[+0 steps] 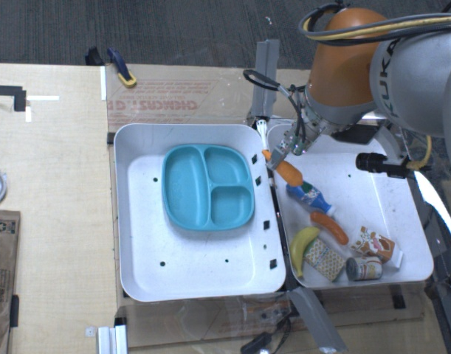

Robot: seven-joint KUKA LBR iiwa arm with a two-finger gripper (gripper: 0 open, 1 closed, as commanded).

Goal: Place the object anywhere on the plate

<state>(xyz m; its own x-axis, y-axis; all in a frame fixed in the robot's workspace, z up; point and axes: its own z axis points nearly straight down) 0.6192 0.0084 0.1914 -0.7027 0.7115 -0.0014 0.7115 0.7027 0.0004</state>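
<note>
Gripper [283, 153]: low at the right bin's [413, 265] 10 o'clock corner, can't tell how it's set.
Carrot [287, 172]: orange, right under the gripper; can't tell if it's actually grabbed.
Plate [208, 186]: teal, three sections, middle of the left bin [136, 220].
Other stuff: bottle [308, 195], banana [302, 245], can [363, 269], toward 5 o'clock.
</note>
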